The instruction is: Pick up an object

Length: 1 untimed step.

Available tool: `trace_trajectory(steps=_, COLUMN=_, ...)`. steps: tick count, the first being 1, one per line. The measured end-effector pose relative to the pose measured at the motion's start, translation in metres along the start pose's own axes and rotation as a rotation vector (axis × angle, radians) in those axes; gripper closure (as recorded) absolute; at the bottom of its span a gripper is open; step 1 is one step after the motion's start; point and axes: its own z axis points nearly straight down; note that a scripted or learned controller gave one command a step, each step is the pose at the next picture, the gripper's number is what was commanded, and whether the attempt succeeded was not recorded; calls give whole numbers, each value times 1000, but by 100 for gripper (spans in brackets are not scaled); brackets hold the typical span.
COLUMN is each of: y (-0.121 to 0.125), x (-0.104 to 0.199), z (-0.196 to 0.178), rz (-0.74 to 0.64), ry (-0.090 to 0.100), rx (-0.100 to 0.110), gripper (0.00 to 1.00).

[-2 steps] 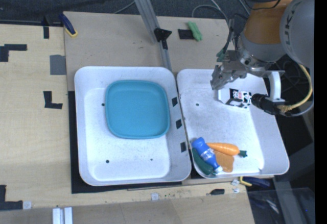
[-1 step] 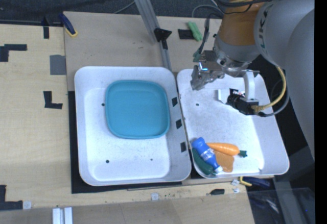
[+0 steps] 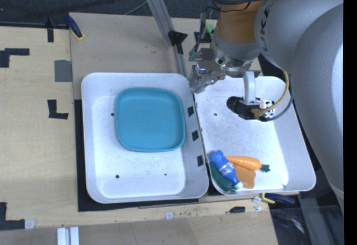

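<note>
Two white bins are seen side by side on a tan counter (image 3: 33,143). A teal plate (image 3: 149,119) is laid in the left bin (image 3: 100,182). In the right bin (image 3: 295,171), a carrot (image 3: 244,162), a blue bottle (image 3: 225,168) and a green item (image 3: 222,184) are gathered at the near left corner. The gripper (image 3: 199,77) is poised over that bin's far left corner; whether the jaws are wide or narrow cannot be told.

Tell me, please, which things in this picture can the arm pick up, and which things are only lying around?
For the job:
- end effector, over the right bin
- carrot
- blue bottle
- green item under the bottle

Lying about:
- teal plate in the left bin
- black tape marks on the bench
- metal pole
</note>
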Motion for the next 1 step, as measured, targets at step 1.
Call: trace_trajectory(steps=1, y=11, x=48, z=16, rz=1, ry=-1, rx=2, gripper=100)
